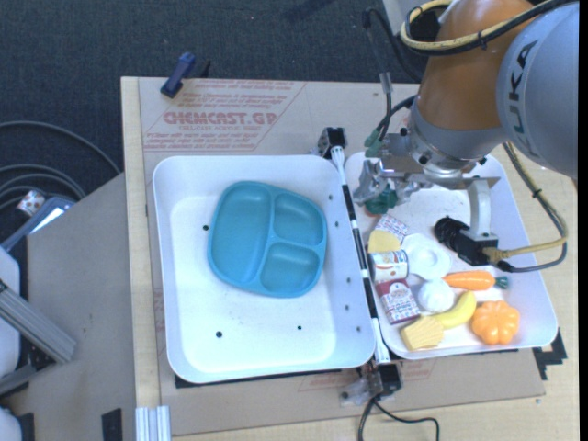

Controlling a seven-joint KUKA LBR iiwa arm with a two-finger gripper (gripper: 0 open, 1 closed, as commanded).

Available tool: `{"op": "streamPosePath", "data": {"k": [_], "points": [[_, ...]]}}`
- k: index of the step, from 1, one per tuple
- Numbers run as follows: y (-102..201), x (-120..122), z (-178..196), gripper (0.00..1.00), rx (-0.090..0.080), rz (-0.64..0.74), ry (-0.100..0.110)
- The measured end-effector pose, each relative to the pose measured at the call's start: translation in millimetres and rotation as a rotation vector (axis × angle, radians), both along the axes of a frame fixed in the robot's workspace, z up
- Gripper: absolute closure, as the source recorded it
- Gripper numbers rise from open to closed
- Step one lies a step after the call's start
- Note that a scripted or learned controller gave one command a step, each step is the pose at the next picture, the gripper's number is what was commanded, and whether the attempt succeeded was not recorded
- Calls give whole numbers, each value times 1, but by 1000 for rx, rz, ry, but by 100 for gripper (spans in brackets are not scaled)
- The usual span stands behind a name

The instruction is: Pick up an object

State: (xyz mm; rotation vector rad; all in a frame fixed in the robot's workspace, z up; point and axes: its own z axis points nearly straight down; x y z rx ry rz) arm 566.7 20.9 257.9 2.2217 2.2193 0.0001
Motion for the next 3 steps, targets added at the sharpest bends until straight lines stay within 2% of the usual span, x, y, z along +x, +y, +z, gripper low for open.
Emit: {"op": "streamPosePath", "data": {"k": [1, 2, 3], "points": [[78, -74, -39, 100, 1, 2, 5], [50, 11, -46, 100, 0, 0, 1], [133, 2, -33, 100, 2, 2, 1]]}}
